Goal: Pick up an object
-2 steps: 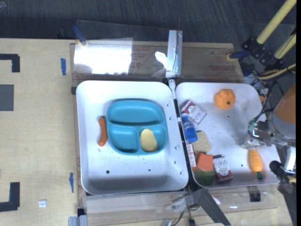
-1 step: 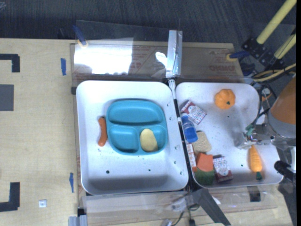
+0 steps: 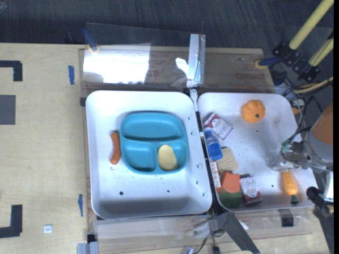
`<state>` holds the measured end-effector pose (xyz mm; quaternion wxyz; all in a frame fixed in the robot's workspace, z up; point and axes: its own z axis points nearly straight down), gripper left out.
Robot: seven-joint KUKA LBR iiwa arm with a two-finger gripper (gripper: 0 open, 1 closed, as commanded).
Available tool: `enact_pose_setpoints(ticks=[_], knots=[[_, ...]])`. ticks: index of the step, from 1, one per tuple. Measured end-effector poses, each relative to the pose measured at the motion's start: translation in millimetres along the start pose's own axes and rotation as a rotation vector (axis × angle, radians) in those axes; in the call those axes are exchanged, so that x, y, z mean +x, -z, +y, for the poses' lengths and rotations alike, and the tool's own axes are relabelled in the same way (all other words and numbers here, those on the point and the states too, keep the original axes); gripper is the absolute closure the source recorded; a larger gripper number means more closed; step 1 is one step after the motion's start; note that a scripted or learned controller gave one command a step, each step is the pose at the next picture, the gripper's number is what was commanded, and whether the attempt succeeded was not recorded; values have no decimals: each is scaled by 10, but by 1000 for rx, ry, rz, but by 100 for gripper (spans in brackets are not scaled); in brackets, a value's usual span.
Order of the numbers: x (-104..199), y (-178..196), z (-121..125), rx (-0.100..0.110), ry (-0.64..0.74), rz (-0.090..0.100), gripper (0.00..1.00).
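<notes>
- left bin (image 3: 100, 157) has a blue divided tray (image 3: 153, 142) sitting in the middle; a yellow lemon-looking thing (image 3: 168, 157) lies in the tray's lower right compartment; the other compartments look bare
- an orange carrot (image 3: 115, 147) lies on the bin floor just beside the tray's left edge, pointing up and down in the view
- right bin (image 3: 265, 142) is where most of the clutter is; a small orange pumpkin (image 3: 253, 111) sits alone near the top, well apart from the rest
- along the right bin's left wall there's a pile: a red and white packet (image 3: 218, 126) on top, a blue bottle (image 3: 213, 147) just below it, then a tan cracker-like slab (image 3: 229, 162)
- further down the same side, an orange block (image 3: 231, 182) rests on something green (image 3: 229, 198), with a small patterned box (image 3: 249, 188) touching its right side
- the arm (image 3: 322, 136) comes in from the right edge, over the right bin's right side; the gripper (image 3: 288, 155) is a metal bit near the bin's right wall; honestly can't tell from this angle how the jaws stand, too small and cluttered
- a small orange piece (image 3: 290, 184) lies just below the gripper near the bin's lower right corner; nothing shows between the jaws as far as I can see
- yellow poles (image 3: 315, 16) with black clamps stick out at the top right, off the bench
</notes>
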<state>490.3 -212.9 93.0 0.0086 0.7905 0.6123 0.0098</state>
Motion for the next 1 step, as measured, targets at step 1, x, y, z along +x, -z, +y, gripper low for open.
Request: enact_pose_setpoints(ticks=[1], knots=[[23, 11, 9, -8, -248, -3, 0]])
